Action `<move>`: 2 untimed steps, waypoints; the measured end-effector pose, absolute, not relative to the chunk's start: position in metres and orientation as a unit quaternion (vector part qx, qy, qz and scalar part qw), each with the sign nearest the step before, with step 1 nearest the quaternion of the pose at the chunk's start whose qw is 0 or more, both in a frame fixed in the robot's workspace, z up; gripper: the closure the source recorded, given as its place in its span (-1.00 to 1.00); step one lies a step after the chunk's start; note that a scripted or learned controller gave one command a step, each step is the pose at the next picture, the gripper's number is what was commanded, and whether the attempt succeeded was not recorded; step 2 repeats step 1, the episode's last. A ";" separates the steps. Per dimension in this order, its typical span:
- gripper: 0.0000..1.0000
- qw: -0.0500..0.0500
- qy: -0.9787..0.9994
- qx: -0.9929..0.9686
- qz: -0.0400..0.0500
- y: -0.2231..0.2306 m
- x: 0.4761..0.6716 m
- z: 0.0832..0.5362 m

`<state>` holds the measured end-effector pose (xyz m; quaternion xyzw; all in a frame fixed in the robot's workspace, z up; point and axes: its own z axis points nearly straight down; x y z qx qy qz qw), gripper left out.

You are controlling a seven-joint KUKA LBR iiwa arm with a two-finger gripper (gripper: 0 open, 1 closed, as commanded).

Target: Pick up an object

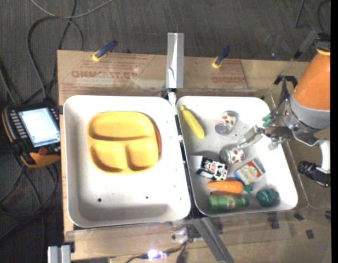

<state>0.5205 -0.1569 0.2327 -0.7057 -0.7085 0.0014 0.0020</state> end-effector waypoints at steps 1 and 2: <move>-1.00 0.003 -0.731 -0.683 0.001 -0.142 0.553 0.126; -1.00 0.003 -0.731 -0.683 0.001 -0.142 0.553 0.126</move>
